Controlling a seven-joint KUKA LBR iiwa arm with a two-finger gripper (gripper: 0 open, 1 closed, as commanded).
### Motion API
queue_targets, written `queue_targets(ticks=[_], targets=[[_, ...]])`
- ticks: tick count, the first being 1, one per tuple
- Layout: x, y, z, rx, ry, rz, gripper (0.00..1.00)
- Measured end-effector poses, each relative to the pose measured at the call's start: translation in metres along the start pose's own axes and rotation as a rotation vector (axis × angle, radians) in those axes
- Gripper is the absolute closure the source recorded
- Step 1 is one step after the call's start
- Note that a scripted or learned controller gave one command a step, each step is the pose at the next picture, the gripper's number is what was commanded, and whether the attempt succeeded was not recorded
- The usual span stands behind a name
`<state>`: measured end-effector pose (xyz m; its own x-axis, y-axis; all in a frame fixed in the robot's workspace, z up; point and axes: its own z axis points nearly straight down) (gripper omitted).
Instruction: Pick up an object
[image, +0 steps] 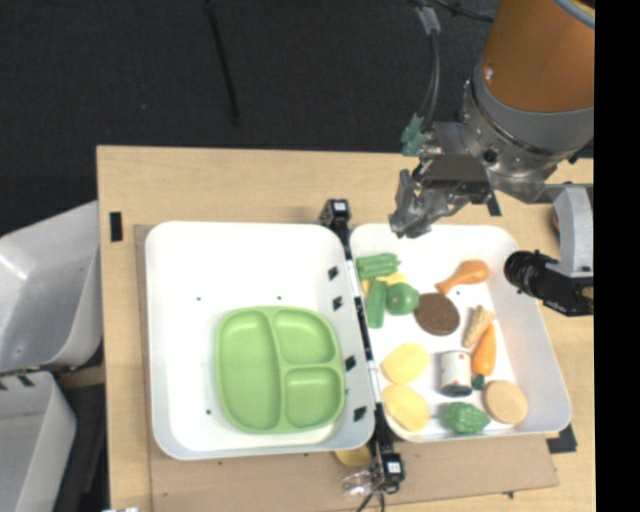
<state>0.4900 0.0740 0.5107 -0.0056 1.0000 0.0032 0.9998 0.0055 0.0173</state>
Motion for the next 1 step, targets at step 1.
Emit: queue_targets(ticks=[1], targets=[[0.0108,-0.0005,0.0505,0.021,-0.006,0.001,1.00]])
